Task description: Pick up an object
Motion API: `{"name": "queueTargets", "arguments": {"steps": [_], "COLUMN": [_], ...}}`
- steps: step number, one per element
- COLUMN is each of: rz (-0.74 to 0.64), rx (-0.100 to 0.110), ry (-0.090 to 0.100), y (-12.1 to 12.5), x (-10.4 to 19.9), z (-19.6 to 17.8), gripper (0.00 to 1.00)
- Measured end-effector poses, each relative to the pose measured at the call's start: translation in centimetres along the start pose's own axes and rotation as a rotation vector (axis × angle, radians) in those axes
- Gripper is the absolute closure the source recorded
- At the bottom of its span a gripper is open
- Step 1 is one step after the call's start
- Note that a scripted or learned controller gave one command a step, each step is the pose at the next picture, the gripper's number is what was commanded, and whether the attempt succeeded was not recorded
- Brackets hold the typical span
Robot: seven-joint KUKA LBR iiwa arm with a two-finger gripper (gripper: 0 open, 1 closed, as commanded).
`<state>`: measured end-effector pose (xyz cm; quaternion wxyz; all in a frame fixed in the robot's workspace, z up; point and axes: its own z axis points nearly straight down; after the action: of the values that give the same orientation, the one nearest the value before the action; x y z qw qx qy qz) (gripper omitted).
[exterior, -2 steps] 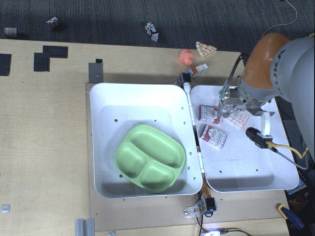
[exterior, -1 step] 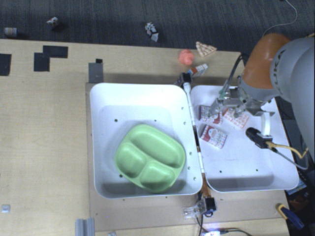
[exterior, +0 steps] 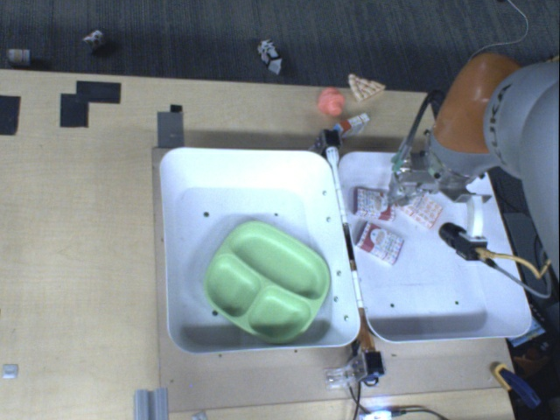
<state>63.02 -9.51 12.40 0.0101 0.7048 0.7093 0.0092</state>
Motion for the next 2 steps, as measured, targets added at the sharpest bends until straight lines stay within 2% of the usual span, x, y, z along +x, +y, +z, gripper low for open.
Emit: {"name": "queueTargets", "arguments": {"steps": [1,2], "rz": [0.0,-0.002], "rx": [0.0,-0.004], "ry": [0.0,0.001], "y": [0.0,0.2], "x": [0.0,0.1], "z": [0.0,-1.1], "gripper": [0.0,1.0]}}
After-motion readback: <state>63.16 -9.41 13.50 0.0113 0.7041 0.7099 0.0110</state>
